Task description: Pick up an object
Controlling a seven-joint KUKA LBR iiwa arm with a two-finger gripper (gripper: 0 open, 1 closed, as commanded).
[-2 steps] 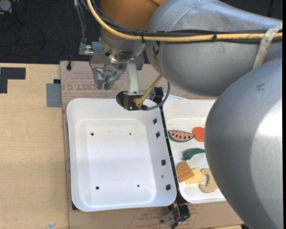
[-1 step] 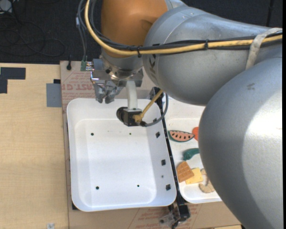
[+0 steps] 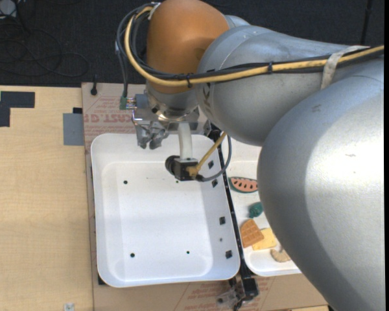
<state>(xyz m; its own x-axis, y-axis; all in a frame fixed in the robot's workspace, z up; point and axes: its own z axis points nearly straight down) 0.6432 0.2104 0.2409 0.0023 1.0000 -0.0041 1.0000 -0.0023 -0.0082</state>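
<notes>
My gripper [image 3: 152, 135] hangs over the far edge of the left white bin [image 3: 105, 225], under the orange band of the wrist. I see nothing held in it. A white rod with a black end piece [image 3: 179, 167] reaches down from the wrist to just above the left bin's floor. The loose objects lie in the right bin [image 3: 259, 267]: a watermelon slice [image 3: 244, 185], a small green piece [image 3: 255, 208], an orange waffle-like square [image 3: 250, 233], a yellow piece [image 3: 266, 240] and a tan piece [image 3: 280, 256]. The arm hides most of the right bin.
A black divider with clips [image 3: 224, 220] runs between the two bins. Cardboard [image 3: 107, 112] lies under the bins on the wooden bench [image 3: 32, 206]. The big grey arm links [image 3: 324, 173] cover the right side.
</notes>
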